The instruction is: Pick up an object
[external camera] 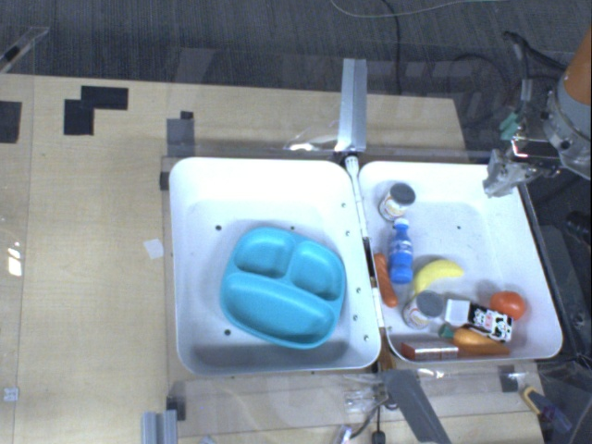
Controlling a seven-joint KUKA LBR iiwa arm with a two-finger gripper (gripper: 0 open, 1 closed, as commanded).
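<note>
The right bin (pixel 504 239) holds several small objects. A blue bottle (pixel 400 252) lies near its left wall, with a round tin (pixel 400 199) above it and a thin orange stick (pixel 384 281) beside it. A yellow banana-like piece (pixel 437 274), a grey can (pixel 425 308), a black-and-white box (pixel 483 319), an orange-red ball (pixel 508 303), an orange carrot shape (pixel 478 339) and a red pen (pixel 427 349) crowd the near half. My gripper (pixel 500 179) hangs over the bin's far right corner, apart from all of them, with nothing seen in it.
The left bin (pixel 194 248) holds a blue divided plate (pixel 282 285). A metal post (pixel 353 109) rises behind the wall between the bins. The arm's wrist (pixel 569 118) comes in from the upper right. Cables lie on the dark floor behind.
</note>
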